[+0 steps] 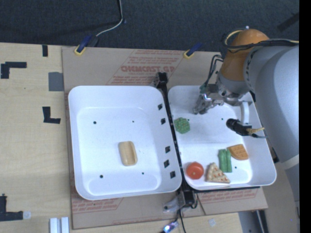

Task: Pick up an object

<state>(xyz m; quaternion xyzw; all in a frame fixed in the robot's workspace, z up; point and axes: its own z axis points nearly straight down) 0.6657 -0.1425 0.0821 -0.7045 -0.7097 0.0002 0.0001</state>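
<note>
2 white bins side by side on a cardboard sheet (141,67). Left bin (82,130): 1 item, a tan bread roll (128,153), near the middle, slightly toward the near side. Right bin (262,176): 5 items. 1 green broccoli-like lump (182,125) near the divider; 1 red tomato (195,170) at the near-left corner; 1 pizza slice (216,174) just right of the tomato; 1 green strip (224,160) just above the pizza slice, beside it; 1 orange wedge (238,152) just right of the strip. 1 black cable (115,13) runs off the far edge of the bench.

Gripper (200,108) sits over the far part of the right bin, pointing down-left, with nothing between its fingers; how far apart they stand is too small to tell. Broccoli lies nearest, just down-left of the tip, apart from it. The other 4 items lie well apart from it, toward the near edge. The roll is across the divider, well apart.
</note>
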